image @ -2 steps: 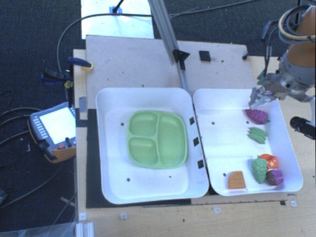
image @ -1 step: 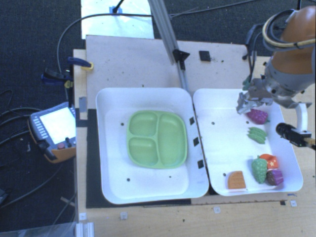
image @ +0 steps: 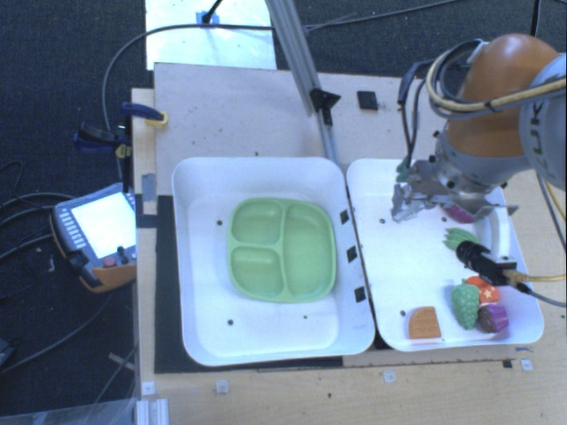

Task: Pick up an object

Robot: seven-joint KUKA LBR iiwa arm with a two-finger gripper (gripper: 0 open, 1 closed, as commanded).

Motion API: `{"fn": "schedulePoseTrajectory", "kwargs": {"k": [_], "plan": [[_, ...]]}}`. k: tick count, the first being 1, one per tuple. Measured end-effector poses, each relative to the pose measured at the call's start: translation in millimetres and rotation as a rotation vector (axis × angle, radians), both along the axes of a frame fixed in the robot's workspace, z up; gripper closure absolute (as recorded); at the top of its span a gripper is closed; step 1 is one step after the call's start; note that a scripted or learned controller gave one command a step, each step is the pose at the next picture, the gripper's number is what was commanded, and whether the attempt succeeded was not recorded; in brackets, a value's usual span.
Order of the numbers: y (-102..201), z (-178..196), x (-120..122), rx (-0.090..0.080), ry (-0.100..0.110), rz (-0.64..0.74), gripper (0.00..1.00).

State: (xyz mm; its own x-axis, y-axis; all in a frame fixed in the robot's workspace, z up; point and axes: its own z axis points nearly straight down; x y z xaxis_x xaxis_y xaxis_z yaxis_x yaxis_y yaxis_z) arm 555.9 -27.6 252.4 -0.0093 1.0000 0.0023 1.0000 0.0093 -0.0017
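Orange block nearest, bumpy green toy right of it beside purple piece, gripper farther back, finger state unclear

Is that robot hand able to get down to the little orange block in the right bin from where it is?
Probably yes. The small orange block lies alone on the bin's open floor near the front wall, apart from the toy pile. The hand hovers over the same white bin, with nothing between them.

Divided tray in left bin; toy foods in right bin's near corner.
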Motion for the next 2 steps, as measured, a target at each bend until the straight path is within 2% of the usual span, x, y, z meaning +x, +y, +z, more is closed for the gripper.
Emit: {"fn": "schedulePoseTrajectory", "kwargs": {"k": [1, 2], "plan": [[54.7, -4.2, -13.0, 0.0, -0.001, 0.001, 1.0], [99.9, -21.6, -46.1, -0.001, 0.002, 0.0, 1.0]]}}
